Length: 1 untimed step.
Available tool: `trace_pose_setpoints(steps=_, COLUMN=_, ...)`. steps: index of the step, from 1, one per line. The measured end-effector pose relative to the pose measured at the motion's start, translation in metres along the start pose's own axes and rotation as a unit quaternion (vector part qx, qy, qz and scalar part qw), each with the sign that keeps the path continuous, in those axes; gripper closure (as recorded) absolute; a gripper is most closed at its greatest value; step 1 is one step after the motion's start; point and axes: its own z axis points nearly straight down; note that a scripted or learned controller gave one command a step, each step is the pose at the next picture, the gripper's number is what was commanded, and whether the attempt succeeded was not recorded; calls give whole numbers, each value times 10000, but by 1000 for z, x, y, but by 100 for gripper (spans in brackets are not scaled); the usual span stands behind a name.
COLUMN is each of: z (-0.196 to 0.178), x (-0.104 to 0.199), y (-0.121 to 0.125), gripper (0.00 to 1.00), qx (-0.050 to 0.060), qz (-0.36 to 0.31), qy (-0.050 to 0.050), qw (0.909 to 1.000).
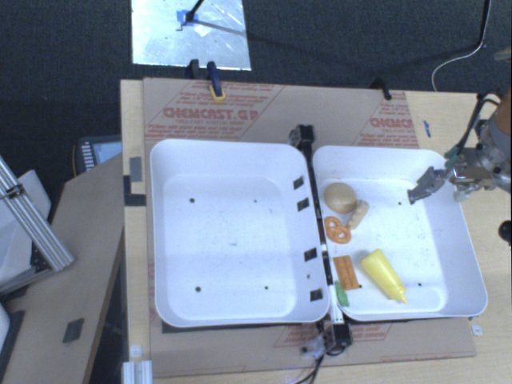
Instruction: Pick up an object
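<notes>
Pincer (422, 189) hovering over right bin (460, 238) w/ grip state hard to tell, nothing visibly held; potato (339, 197) sitting left of it, so approaching centred and straight down seems best.

Dark carpet (64, 46) covers the far floor, with a shiny metal sheet (190, 21) lying on it. At left, a pale wooden table (88, 238) holds an aluminium rail (28, 214).
</notes>
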Motion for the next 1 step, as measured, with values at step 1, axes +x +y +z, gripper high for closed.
trace_pose_setpoints(steps=1, z=-160, x=-27, y=23, gripper=0, qx=-103, qz=-7, qy=-41, qw=9999)
